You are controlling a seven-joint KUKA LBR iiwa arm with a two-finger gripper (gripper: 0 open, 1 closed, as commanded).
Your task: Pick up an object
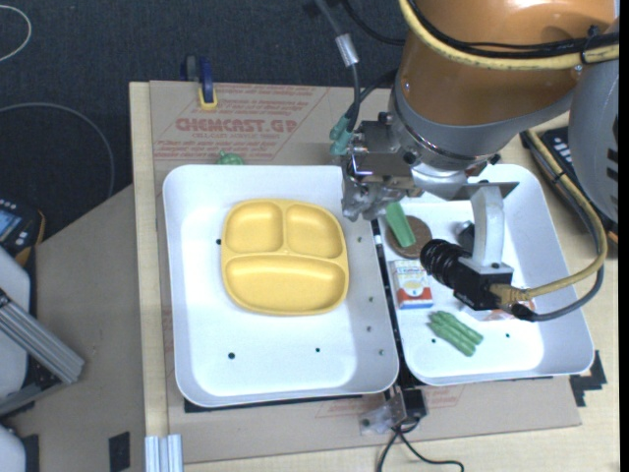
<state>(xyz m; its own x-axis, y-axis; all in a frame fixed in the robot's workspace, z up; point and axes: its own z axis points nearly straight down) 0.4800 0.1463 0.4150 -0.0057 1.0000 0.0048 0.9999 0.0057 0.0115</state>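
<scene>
My gripper [360, 203] hangs low over the ridge where the two bins meet, near their far end. Just to its right, in the right bin [550, 352], a green stick-shaped piece [398, 224] lies against a brown round disc [417, 232]. A small red-and-white carton [413, 284] sits nearer the front by the bin's left wall. A green pod-like piece [454, 331] lies further forward. In the left bin [197, 342] rests a yellow divided plate [285, 258], to the gripper's left. I see nothing held in the gripper.
The arm's large orange and grey body [491, 57] covers the far part of the right bin. A cardboard sheet [246, 121] lies under both bins, with a blue and yellow clamp [205, 82] at its back edge.
</scene>
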